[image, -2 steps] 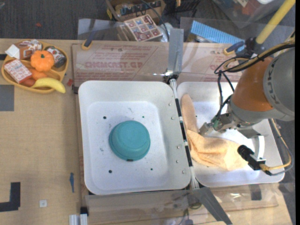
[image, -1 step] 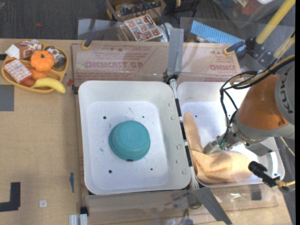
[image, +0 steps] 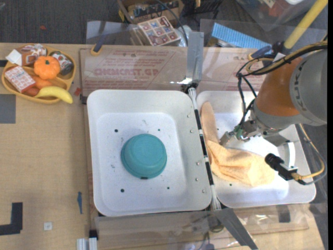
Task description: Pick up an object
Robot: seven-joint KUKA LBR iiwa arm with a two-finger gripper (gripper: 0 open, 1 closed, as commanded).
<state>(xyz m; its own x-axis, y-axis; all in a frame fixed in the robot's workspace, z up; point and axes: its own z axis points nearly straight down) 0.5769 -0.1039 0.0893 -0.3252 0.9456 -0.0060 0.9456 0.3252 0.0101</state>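
The arm (image: 296,90) runs off the right edge and hides part of the right bin (image: 304,194).

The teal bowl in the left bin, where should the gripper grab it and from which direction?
The teal bowl sits upside down, its base facing up, so its rim lies against the left bin floor. Probably best to come straight down from above and pinch across the rounded body, since no open rim edge is exposed.

A robotics lab: a wooden bench (image: 41,155) carries two white bins (image: 99,105), with taped cardboard (image: 135,69), cables (image: 250,74) and clutter behind the bins.
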